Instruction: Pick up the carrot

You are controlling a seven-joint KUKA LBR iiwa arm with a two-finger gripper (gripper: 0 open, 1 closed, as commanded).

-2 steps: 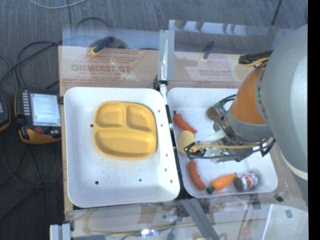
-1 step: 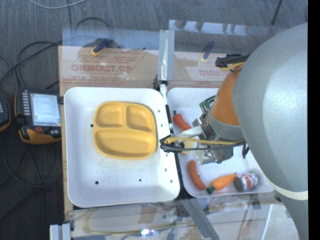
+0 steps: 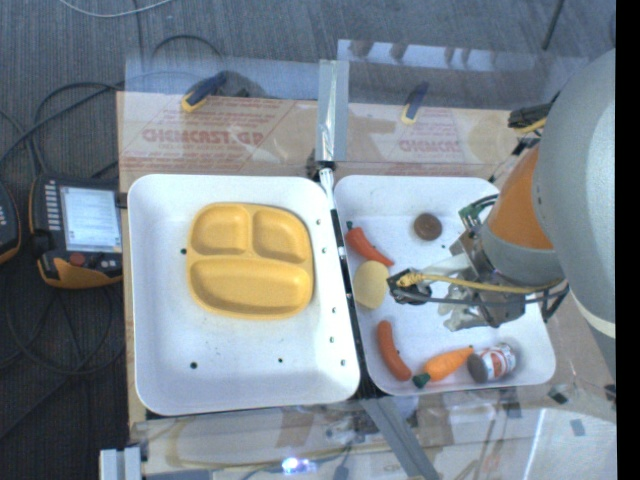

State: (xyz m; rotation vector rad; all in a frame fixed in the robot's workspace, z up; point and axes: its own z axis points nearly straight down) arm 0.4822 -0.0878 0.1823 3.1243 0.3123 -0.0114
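The carrot (image 3: 447, 364), orange with a green top at its left end, lies near the front edge of the right bin (image 3: 460, 200). My gripper (image 3: 464, 317) hangs over the right part of that bin, just behind the carrot and a little to its right. Nothing shows between the gripper and the carrot, and the carrot rests on the bin floor.
Around the carrot lie a red sausage (image 3: 392, 350) to its left and a small can (image 3: 493, 362) to its right. Farther back are a pale potato (image 3: 371, 284), a red chili (image 3: 368, 246) and a brown round thing (image 3: 428, 227). The left bin (image 3: 160, 368) holds a yellow compartment plate (image 3: 251, 259).
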